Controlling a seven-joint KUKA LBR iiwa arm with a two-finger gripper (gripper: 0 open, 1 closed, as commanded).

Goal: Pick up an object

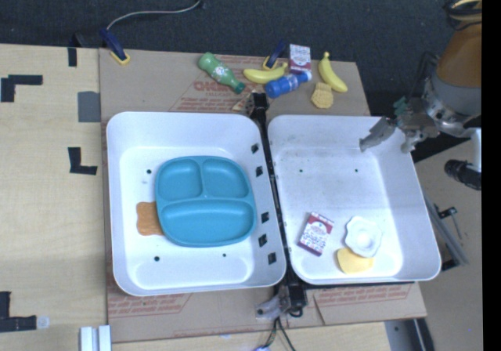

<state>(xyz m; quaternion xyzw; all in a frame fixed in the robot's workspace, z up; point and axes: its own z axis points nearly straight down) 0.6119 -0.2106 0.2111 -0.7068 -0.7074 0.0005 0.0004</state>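
My gripper [391, 136] hangs over the far right corner of the right bin [329, 146], open, with nothing between its fingers. At the near side of that bin lie a small red and white box [315, 233], a white fried-egg toy [363, 236] and a yellow piece [354, 262] touching the egg. All three are well in front of the gripper. In the left bin [129, 138] a blue divided plate [206, 200] rests flat, with an orange-brown toast piece [145, 218] tucked under its left edge.
Behind the bins on the cardboard lie a green bottle [221, 72], two bananas [264, 74] [332, 74], a blue bottle [286, 85], a small box [300, 56] and a yellow chip [322, 95]. A black clip strip [264, 185] divides the bins.
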